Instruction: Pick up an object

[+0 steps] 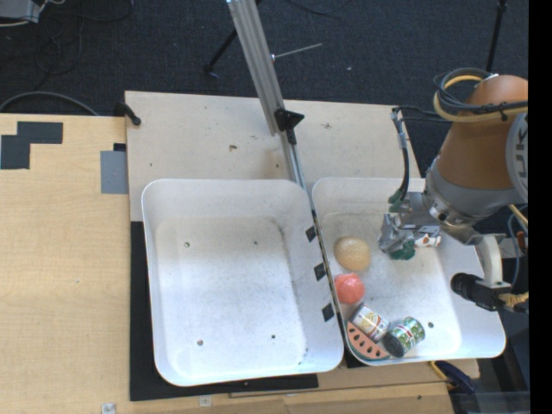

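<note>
The camera view looks down on two white bins side by side on the surface: the left bin [224, 283] and the right bin [470, 339], which holds all the candidates. The hand [398, 241] hangs low over the upper middle of the right bin, and whether it is released or clenched cannot be told, since its lower end merges with a small green and white clutter at its tip that is too blurred to identify. No object can be seen held. Just to its left lies a tan ball [352, 253], apart from the hand; below that a red ball [349, 288] sits against the divider between the bins. Near the front edge a small can [369, 322] and a green can [405, 335] lie on their sides close together, with a watermelon slice [366, 347] tucked at the rim. The tan ball looks the easiest pick: it is nearest and has free room around it. To do it well, the hand should shift left until centred above the ball, spread wide enough to straddle it, descend straight, and close across its widest part, since round things slip from an off-centre pinch. The front cluster is crowded and near the wall, so a grasp there risks nudging neighbours.
</note>
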